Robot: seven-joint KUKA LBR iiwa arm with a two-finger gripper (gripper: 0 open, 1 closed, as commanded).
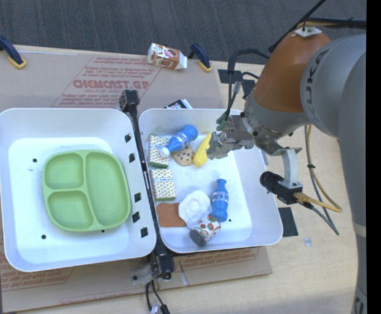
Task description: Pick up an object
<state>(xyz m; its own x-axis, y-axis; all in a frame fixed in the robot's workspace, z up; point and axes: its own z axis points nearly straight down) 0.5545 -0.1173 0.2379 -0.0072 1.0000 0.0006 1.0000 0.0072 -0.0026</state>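
Observation:
The right bin (pixel 259 205) holds a jumble: a yellow banana-like piece (pixel 201 151), a blue bottle (pixel 182 138) lying near the back, a cookie (pixel 184 156), a second blue bottle (pixel 219 200), a white lid-like object (pixel 194 207), a brown flat piece (pixel 171 215), a patterned cup (pixel 205 231) and two patterned packets (pixel 161 169). My gripper (pixel 220 142) hangs over the bin's back right part, just right of the yellow piece. Nothing shows between its fingers.
The left bin (pixel 14 241) holds a green divided plate (pixel 86 190). A snack wrapper (pixel 166 56) lies on the cardboard behind the bins, between blue clamps (pixel 200 56). Cables and a black fitting (pixel 279 185) hang off the arm over the right bin's right rim.

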